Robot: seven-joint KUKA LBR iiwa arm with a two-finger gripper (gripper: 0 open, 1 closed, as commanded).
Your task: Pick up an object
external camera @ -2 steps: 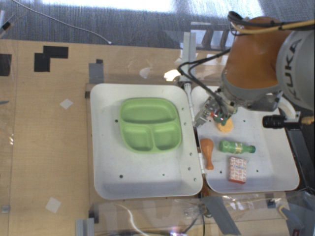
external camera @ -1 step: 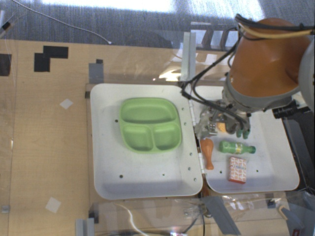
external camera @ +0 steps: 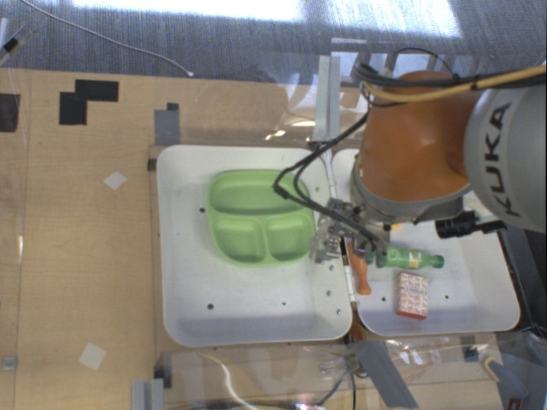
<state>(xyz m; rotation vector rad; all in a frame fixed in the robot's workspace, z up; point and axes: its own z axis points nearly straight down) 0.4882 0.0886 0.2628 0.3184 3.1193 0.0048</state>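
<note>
Clamp (external camera: 147, 391): a grey block is seen at the near left corner of the left bin, on the surface (external camera: 77, 254).
Cables (external camera: 256, 391): white and dark leads are seen trailing along the near edge, below the seam between the bins.
Box (external camera: 413, 295): a small red and white carton is seen lying flat in the right bin (external camera: 479, 310), toward its near edge, just right of the carrot.
Carrot (external camera: 361, 276): a thin orange piece is seen lying lengthwise in the right bin, close to its left wall, its far end under the jaws.
Bottle (external camera: 412, 259): a green bottle is seen lying on its side in the right bin, cap to the right, just beyond the box and near the carrot.
Jaws (external camera: 340, 248): the metal tip is seen low over the seam between the bins, right beside the tray's right rim; whether apart or together cannot be told, and nothing is seen between them.
Tray (external camera: 259, 217): a light green divided dish is seen flat in the left bin (external camera: 184, 306), toward its far right part, with one long section beyond and two smaller ones nearer.
Arm (external camera: 419, 143): the orange band and grey link are seen covering the far part of the right bin, with black cable looped over the tray's far right corner.
Marks (external camera: 85, 99): black squares are seen on the surface beyond the left bin.
</note>
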